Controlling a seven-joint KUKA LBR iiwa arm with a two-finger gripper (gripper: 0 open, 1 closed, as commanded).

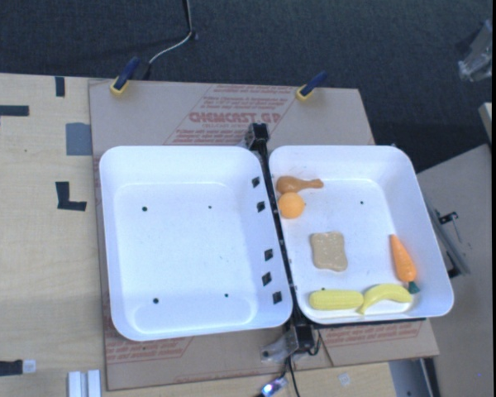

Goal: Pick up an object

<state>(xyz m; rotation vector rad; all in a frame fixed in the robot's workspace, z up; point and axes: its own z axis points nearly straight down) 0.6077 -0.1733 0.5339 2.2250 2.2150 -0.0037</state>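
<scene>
1. Left bin (124,180) sits bare of objects; nothing lifted yet, so the whole pick remains.
2. Right bin (401,168): drumstick (296,184) and orange ball (291,207) hug the left wall.
3. Bread slice (329,251) lies mid-bin.
4. Corn cob (335,300) and banana (387,296) lie along the near wall, long axes left-right.
5. Carrot (403,259) runs near-far, green tip near.
6. Fingers: can't tell their state.

- On my feed, the robot is a pale grey, blurred, angular shape (476,55) against the dark floor at the right edge.
- Too smeared for me to read bands, cables, screws or markings.
</scene>
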